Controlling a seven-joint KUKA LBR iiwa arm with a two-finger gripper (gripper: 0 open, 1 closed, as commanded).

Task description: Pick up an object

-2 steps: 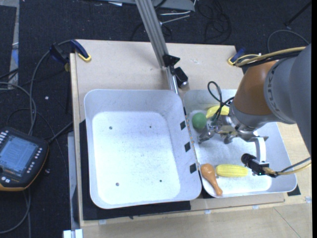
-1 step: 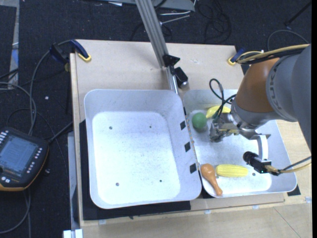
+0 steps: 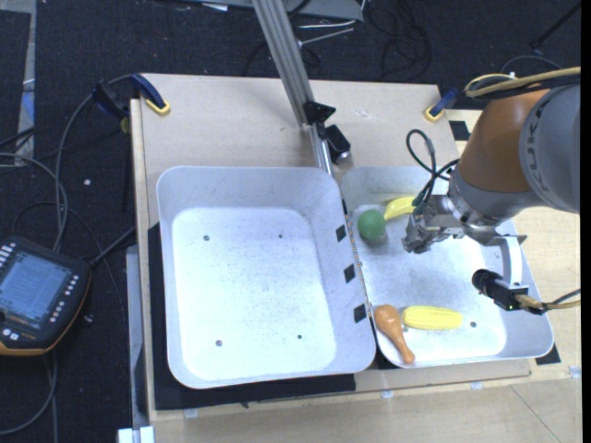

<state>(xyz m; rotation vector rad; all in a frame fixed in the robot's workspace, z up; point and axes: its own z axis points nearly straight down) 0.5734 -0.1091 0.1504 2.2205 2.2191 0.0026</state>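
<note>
Your tool (image 3: pixel 417 239) hung low in the right bin (image 3: pixel 526 344), just right of the green ball (image 3: pixel 371 225) and near the yellow banana (image 3: pixel 399 208); you couldn't tell its grip; the picking wasn't done yet; next it needed to drop onto one toy.

The arm (image 3: pixel 531 146) runs off the right edge and hides part of the yellow banana (image 3: pixel 399 208) (its right end)

No text, label, brand, number or sign can be read anywhere; the handheld control pendant (image 3: pixel 35 293) lying on the floor at the left has a lit screen, but whatever it displays is too small and blurred to make out.
</note>
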